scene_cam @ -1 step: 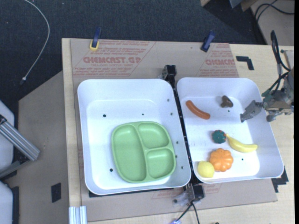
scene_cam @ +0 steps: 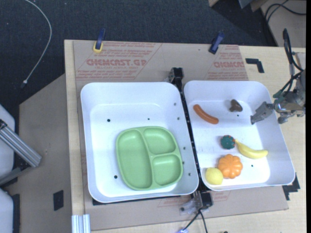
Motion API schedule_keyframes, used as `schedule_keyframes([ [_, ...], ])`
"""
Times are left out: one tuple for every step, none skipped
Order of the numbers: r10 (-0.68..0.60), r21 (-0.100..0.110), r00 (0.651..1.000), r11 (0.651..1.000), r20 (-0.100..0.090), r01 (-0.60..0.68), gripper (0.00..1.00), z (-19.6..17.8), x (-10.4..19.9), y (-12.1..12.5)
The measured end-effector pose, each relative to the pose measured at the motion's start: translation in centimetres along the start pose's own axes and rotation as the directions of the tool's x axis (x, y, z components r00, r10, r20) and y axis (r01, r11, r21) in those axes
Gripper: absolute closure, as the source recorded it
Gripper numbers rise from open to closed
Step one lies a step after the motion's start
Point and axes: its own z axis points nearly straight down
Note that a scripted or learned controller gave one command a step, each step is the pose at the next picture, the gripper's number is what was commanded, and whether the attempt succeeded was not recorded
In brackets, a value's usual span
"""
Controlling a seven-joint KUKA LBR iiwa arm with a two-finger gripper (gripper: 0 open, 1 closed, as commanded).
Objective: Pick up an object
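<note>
Nothing is picked yet: the gripper (scene_cam: pixel 266 112) hangs with open, empty jaws, the brown lump (scene_cam: pixel 235 106) near them, the banana (scene_cam: pixel 251 151) farther below.

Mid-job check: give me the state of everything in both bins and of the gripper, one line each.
Green tray: flat in left bin, compartments bare.
Sausage: lying in right bin.
Brown lump: resting in right bin, free.
Green ball: resting beside banana.
Banana: lying flat.
Orange pumpkin: upright, against lemon.
Lemon: resting at near wall.
Gripper: over right bin's right edge, holding nothing.
</note>
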Motion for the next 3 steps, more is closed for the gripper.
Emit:
schedule_keyframes([
  [0.0,0.004,1.0,1.0,-0.002,0.0,0.0,5.9,0.8,0.1],
  [0.002,0.0,1.0,1.0,-0.001,-0.002,0.0,10.9,1.8,0.0],
  [-0.001,-0.001,1.0,1.0,0.0,0.001,0.0,13.2,1.8,0.0],
])
